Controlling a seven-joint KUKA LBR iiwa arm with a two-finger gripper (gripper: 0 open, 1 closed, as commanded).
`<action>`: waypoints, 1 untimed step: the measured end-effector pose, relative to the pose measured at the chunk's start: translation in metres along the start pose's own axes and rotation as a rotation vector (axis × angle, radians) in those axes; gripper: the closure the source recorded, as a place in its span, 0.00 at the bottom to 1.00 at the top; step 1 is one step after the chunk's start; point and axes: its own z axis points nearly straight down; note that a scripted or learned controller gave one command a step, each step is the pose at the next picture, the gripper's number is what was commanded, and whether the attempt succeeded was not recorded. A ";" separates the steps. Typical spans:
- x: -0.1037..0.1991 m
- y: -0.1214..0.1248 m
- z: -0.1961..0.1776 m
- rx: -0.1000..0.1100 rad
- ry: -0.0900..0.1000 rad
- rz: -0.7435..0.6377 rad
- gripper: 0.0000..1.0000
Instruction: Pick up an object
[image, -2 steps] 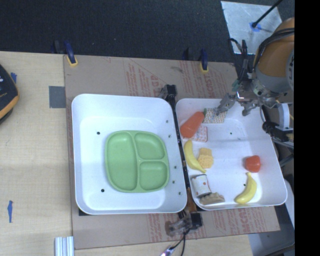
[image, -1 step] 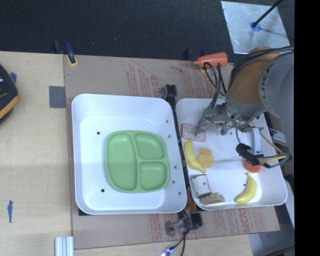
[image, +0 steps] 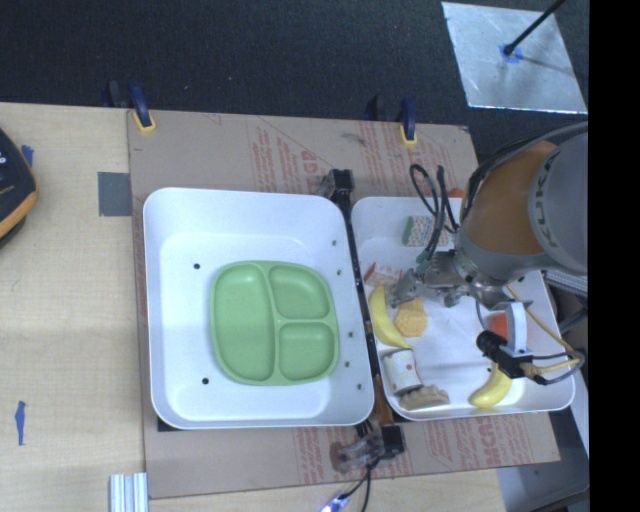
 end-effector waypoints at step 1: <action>-0.001 0.000 -0.011 0.001 -0.001 -0.003 1.00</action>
